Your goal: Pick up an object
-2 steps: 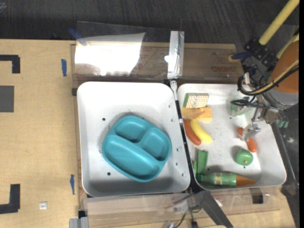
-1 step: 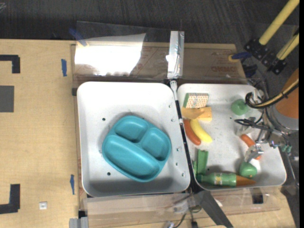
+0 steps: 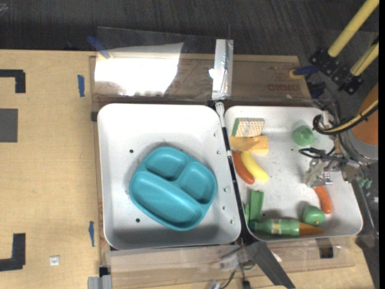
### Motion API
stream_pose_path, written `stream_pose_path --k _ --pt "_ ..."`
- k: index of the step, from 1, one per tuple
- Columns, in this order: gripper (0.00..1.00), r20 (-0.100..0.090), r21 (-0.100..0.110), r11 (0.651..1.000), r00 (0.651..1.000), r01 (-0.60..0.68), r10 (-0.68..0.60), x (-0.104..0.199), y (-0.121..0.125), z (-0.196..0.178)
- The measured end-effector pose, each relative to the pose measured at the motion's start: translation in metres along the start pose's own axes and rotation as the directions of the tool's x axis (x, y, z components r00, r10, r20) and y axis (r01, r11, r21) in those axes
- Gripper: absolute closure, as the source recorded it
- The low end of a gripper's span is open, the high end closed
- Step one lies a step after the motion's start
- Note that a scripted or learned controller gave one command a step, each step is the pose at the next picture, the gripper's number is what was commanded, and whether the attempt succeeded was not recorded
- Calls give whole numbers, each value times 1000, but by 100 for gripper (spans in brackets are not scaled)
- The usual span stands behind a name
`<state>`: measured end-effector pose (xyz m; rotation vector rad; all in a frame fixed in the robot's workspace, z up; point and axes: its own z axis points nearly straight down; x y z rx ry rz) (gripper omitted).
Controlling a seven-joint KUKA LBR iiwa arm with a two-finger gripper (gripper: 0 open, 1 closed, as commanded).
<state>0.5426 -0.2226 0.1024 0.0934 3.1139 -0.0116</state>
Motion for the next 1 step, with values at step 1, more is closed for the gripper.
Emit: stream_pose_path --k 1 --pt "100 -11 -9 919 919 395 -395 43 -5 -91"
